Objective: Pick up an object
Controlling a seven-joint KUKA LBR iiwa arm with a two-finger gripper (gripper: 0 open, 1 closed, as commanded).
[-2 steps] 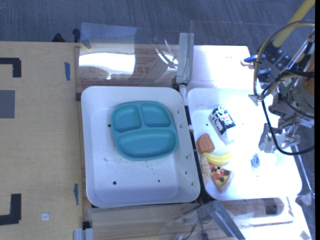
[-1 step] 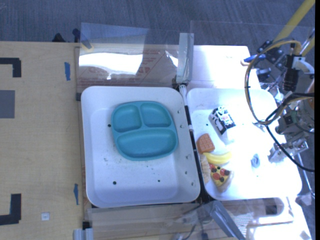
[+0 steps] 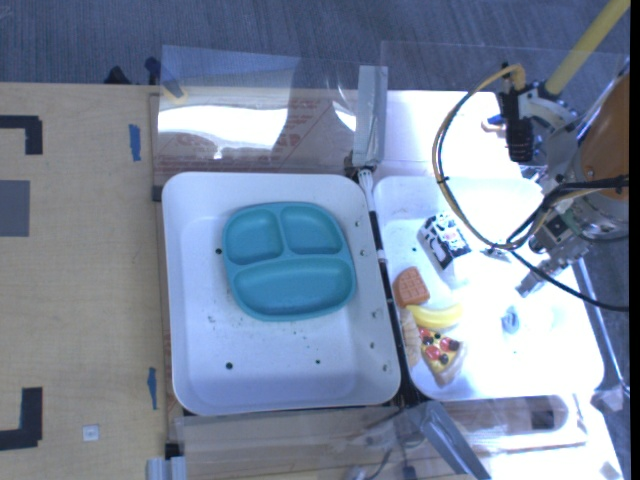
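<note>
The gripper [image 3: 540, 268] hangs over the right bin [image 3: 560, 368], near its far right side, with black cables looping around it; glare there is strong, so whether it is wide or narrow I cannot tell, and nothing can be seen held in it. Just below and left of it lies a small blue object [image 3: 510, 319] on the bin floor. Further left sit a black-and-white item [image 3: 443, 240], a waffle-like biscuit [image 3: 411, 286], a banana [image 3: 437, 315] and a pizza slice [image 3: 441, 353], clustered together. Well to the left, in the left bin [image 3: 190, 368], rests a blue divided plate [image 3: 289, 259].
</note>
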